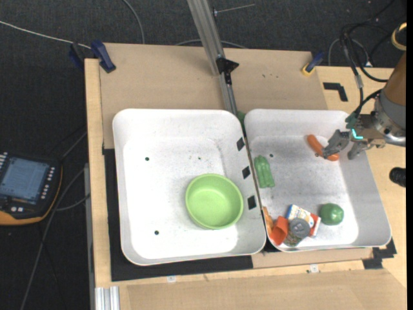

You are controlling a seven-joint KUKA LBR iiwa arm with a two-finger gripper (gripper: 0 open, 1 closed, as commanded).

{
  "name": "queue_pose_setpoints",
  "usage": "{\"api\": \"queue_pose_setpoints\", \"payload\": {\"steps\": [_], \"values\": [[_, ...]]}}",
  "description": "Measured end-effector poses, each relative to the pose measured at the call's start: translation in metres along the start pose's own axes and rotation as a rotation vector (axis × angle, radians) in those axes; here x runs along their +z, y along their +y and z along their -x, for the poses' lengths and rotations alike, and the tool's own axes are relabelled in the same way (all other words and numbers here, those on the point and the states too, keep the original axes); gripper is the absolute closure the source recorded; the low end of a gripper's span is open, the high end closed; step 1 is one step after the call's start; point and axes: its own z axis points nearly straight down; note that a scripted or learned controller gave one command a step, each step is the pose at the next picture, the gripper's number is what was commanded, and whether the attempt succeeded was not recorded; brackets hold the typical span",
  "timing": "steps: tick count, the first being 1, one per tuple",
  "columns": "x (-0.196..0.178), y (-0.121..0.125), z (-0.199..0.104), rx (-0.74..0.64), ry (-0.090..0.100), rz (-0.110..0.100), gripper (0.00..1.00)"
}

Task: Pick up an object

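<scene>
Left bin (129,134): a green bowl (214,201) sits near its right wall, with open floor to the left. Right bin (368,186): items cluster at the front rim, leaving a bare centre. Gripper (343,148) hovers near the right rim, fingers spread, touching an orange piece (314,143) without clearly gripping it. Green ball (331,214) lies front-right.

One camera watches me from above the bench (168,63), tilted down at a slant, far enough back to take in both white bins (129,134) and surrounding floor. My arm (397,95) enters from its right.
</scene>
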Motion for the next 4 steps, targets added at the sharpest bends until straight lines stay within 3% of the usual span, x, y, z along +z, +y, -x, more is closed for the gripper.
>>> {"api": "queue_pose_setpoints", "payload": {"steps": [1, 3, 4], "values": [[0.0, 0.0, 0.0, 0.0, 0.0, 0.0, 0.0], [0.114, 0.002, -0.005, 0.0, 0.001, -0.004, 0.0], [0.1, 0.003, -0.004, 0.0, -0.001, 0.001, 1.0]]}}
